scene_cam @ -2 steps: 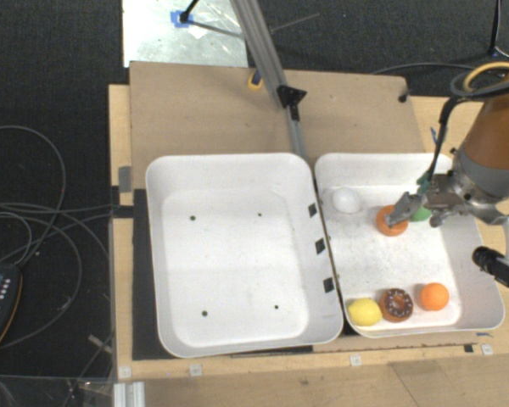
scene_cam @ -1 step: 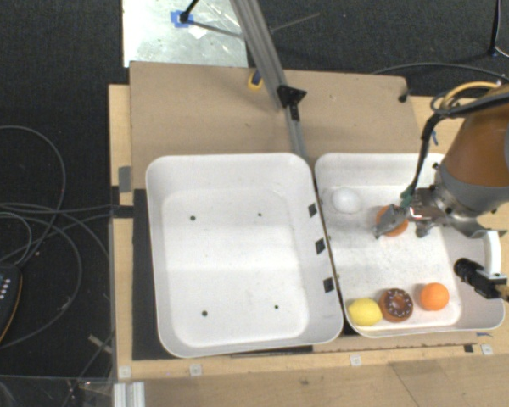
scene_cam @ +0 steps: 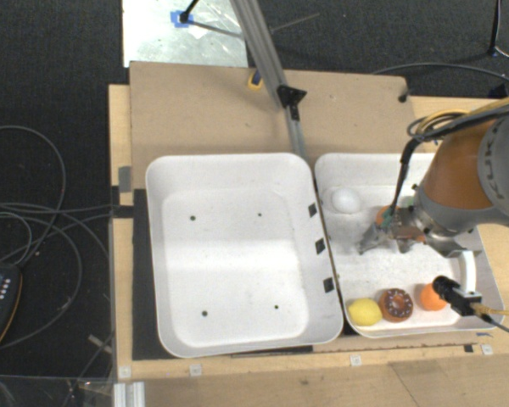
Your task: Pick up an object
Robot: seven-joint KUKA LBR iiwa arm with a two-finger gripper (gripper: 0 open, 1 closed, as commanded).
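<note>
My gripper (scene_cam: 375,239) hangs low over the middle of the right bin (scene_cam: 365,170), reaching in from the right under the grey and orange wrist. A white ball (scene_cam: 346,200) lies up and to the left of it, apart from it. Along the bin's front wall sit a yellow lemon-like fruit (scene_cam: 365,312), a brown doughnut-shaped object (scene_cam: 396,304) and a small orange ball (scene_cam: 429,297). A small orange and teal patch (scene_cam: 385,217) shows just beside the gripper; I cannot tell what it is.
The left bin (scene_cam: 170,227) lies beside the right one, sharing a wall with black clips (scene_cam: 320,246). A grey pole (scene_cam: 263,49) slants across the back of the bench. Cables (scene_cam: 441,121) loop above the arm.
</note>
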